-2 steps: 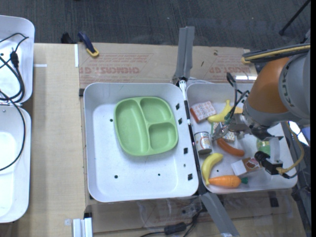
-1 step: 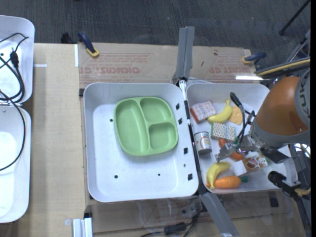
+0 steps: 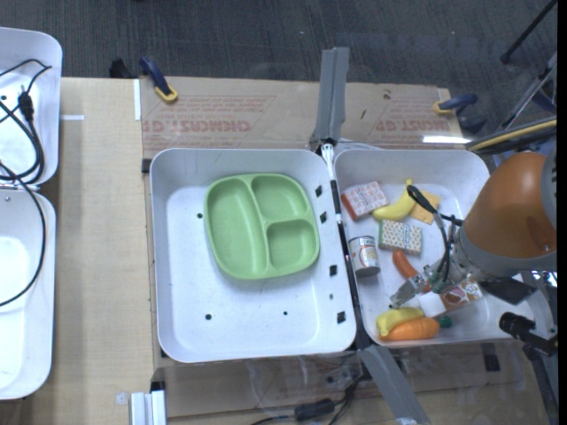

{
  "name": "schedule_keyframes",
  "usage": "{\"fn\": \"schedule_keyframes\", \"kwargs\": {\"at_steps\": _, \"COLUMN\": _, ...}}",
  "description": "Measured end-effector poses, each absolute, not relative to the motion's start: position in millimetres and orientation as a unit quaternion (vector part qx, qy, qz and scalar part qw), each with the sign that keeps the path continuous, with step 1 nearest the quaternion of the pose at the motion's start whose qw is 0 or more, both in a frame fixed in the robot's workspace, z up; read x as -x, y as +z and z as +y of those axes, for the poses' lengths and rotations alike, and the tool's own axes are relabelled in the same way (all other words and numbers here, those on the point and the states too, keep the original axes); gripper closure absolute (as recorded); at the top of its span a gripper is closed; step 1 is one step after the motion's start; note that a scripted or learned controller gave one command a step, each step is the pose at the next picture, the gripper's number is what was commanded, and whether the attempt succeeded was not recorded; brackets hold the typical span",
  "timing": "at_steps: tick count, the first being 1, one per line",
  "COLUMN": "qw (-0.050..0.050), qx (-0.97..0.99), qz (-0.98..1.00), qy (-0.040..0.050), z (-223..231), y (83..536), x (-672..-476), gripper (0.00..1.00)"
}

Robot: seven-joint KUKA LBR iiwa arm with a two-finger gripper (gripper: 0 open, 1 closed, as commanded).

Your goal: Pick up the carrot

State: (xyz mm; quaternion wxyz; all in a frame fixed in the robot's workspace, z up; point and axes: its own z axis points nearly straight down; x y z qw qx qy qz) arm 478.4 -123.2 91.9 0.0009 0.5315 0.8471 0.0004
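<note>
The claw [image 3: 416, 285] hangs low in the right bin [image 3: 478, 161], but I cannot tell its state, because the tip is mixed with small items there. The carrot [image 3: 413, 329] lies just below it toward the near wall, touching a yellow piece [image 3: 396, 317] on its left side. I think the risk is to catch this yellow piece or the sausage [image 3: 404, 263] just above the claw, because everything is packed so close.
</note>
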Motion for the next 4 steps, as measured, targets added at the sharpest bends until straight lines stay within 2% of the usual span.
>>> {"fn": "schedule_keyframes", "kwargs": {"at_steps": 1, "qw": 0.000, "qx": -0.502, "qz": 0.865, "qy": 0.0001, "z": -136, "y": 91, "x": -513.4, "gripper": 0.00}}
{"fn": "schedule_keyframes", "kwargs": {"at_steps": 2, "qw": 0.000, "qx": -0.551, "qz": 0.834, "qy": 0.0001, "z": -115, "y": 91, "x": -477.5, "gripper": 0.00}}
{"fn": "schedule_keyframes", "kwargs": {"at_steps": 3, "qw": 0.000, "qx": -0.553, "qz": 0.833, "qy": 0.0002, "z": -116, "y": 100, "x": -477.9, "gripper": 1.00}}
{"fn": "schedule_keyframes", "kwargs": {"at_steps": 4, "qw": 0.000, "qx": -0.553, "qz": 0.833, "qy": 0.0002, "z": -116, "y": 100, "x": -477.9, "gripper": 0.00}}
